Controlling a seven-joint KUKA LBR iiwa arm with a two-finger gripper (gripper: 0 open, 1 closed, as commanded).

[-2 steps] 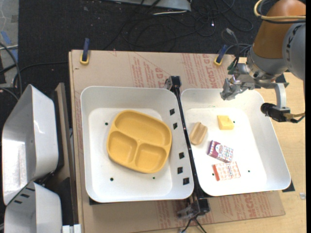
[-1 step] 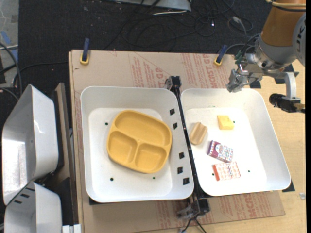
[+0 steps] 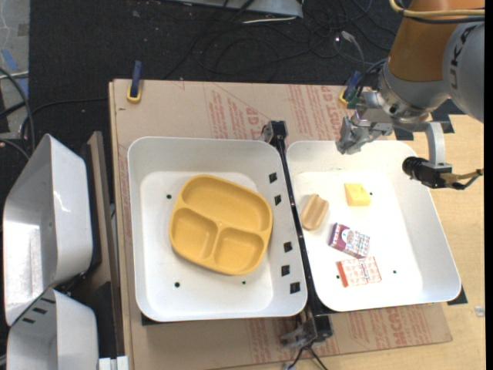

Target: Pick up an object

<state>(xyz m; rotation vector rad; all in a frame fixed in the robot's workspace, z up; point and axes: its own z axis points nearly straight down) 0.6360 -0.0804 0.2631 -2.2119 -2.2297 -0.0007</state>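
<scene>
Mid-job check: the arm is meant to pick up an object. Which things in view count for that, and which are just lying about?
For the job:
- hand, above the right bin's far edge
- yellow block
- hot-dog bun
- purple packet
- red-and-white packet
- right bin holding all four

Lying about:
- yellow divided tray in the left bin
- cables beyond the bench

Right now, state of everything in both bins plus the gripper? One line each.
gripper: above the back edge of the right bin, nothing seen between its fingers
yellow tray: right side up, flat in the left bin
yellow block: lying in the right bin, untouched
tan roll: lying near the divider, untouched
purple packet: lying flat
red-and-white packet: lying flat, apart from the purple one
</scene>
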